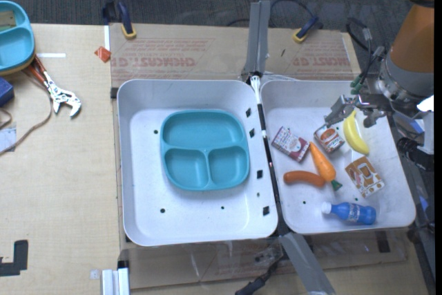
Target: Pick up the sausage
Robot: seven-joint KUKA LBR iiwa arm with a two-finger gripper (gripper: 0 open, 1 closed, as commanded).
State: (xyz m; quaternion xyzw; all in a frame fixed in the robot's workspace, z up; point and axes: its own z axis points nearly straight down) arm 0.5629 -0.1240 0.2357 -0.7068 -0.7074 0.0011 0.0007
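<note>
The pincer [349,109] hangs over the right bin's [304,221] far side; I cannot tell how wide it stands. Six items lie in that bin: one sausage [304,178] near the middle touching one carrot [322,164], one banana [356,135], one bottle [351,213], two packets. The left bin [135,217] holds one teal tray [205,148].

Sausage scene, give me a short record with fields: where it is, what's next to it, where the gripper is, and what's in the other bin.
sausage: lying flat in the right bin, left of middle
neighbours: carrot touching its right end; red-and-white packet above; blue bottle below right
gripper: over the bin's upper right, near the banana, apart from the sausage
left bin: holds a teal divided plate
</note>
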